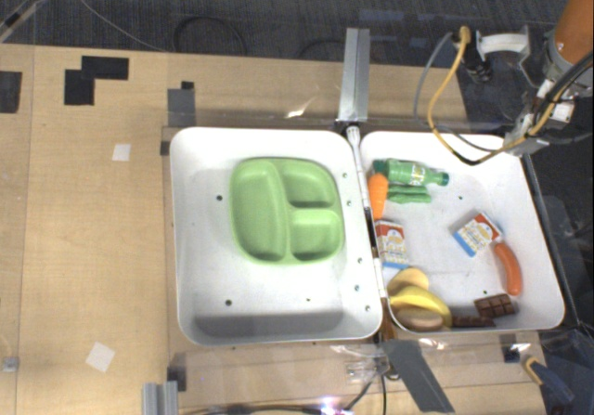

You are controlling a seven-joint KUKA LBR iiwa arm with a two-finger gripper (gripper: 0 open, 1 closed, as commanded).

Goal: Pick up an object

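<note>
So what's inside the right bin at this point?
The right bin holds a green bottle, carrot, two small cartons, sausage, bananas and chocolate bar. Anything beneath the bananas is covered.

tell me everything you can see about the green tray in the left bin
The green tray looks like smooth, matte plastic, pale green with rounded corners. It has three compartments: one long section on its left, two smaller ones on its right. It lies flat, open side up, on the floor of the left bin, toward the far side, apart from the walls.
</note>
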